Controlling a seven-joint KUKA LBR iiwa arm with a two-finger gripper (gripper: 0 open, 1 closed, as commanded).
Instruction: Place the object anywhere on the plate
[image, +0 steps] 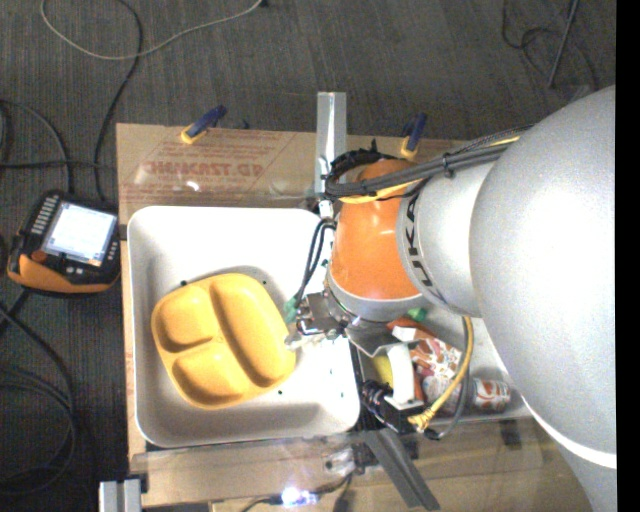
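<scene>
My gripper (300, 330) hung at the right edge of the yellow plate (222, 338), which lay in the left bin (150, 250) with its long axis on a slant. Whether the gripper carried any object, I could not tell.

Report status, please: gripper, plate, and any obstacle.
Gripper at right edge of yellow plate, fingers unclear. Plate lies in left bin, three compartments, nothing visible on it. Arm covers right bin; packets visible there.
</scene>
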